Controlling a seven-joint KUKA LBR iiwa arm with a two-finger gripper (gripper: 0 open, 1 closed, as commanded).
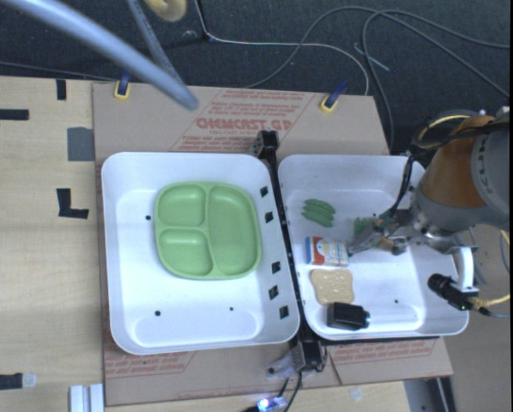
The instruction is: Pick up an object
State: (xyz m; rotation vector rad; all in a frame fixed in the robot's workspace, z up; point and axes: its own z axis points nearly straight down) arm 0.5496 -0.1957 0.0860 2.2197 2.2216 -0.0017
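Observation:
The right bin (394, 172) holds a green pea pod (318, 211), a small green item (364, 226), a red, white and blue packet (328, 250), a tan slice of toast (332, 286) and a black block (348, 317). My gripper (366, 240) reaches in from the right and sits low in this bin. Its tip lies just right of the packet and right under the small green item. The wrist partly hides that green item. Nothing is visibly held.
The left bin (123, 230) carries a light green divided plate (208, 230). A black divider (278, 230) runs between the bins. The arm's orange band (454, 178) hangs over the right bin's right wall. Cables lie behind the bins.

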